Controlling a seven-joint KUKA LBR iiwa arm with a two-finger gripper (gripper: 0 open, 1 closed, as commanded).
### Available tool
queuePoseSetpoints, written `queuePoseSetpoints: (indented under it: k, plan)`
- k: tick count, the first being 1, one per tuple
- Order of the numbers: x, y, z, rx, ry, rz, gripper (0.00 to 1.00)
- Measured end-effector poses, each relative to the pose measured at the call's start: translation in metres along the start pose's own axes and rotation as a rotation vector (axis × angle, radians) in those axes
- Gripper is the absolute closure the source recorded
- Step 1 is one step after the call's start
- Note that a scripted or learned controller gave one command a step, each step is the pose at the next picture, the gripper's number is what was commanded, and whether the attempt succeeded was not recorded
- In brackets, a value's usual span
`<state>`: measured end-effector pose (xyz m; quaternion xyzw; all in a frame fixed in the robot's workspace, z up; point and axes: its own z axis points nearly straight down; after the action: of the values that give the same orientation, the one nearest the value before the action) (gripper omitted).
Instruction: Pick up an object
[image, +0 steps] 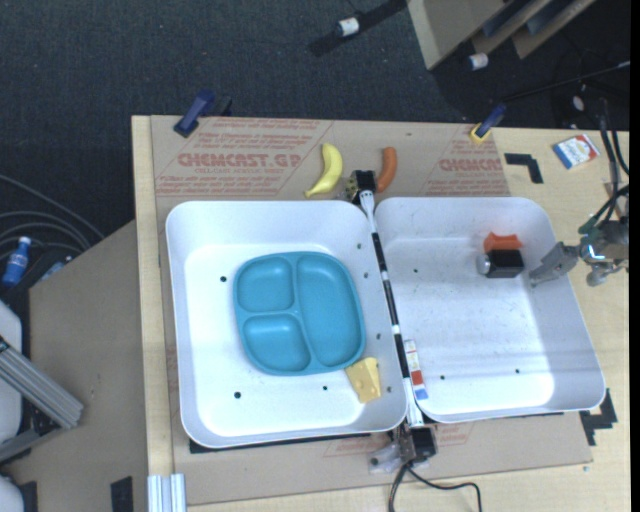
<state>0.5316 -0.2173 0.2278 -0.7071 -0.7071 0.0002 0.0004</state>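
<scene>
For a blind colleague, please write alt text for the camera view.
Two white bins sit side by side on a bench: the left bin holds a blue plate and a yellow wedge, the right bin an orange-and-black object. The end effector is at the right bin's right rim; a banana and an orange object lie behind the bins.

You see the gripper (500, 255) as a dark block capped with an orange band; beside it, a grey metal link and pale metal fittings with thin dark cables above.

Open floor around orange-black block (502, 254)
</scene>
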Motion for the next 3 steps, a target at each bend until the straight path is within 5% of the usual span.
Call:
queuePoseSetpoints:
  k: [1,2,3]
  plan:
    - [-0.002,0.059,0.131,0.004,0.009,-0.004,0.0]
    - [0.004,0.13,0.143,0.003,0.012,-0.005,0.0]
    - [0.0,0.13,0.131,-0.003,0.002,-0.004,1.0]
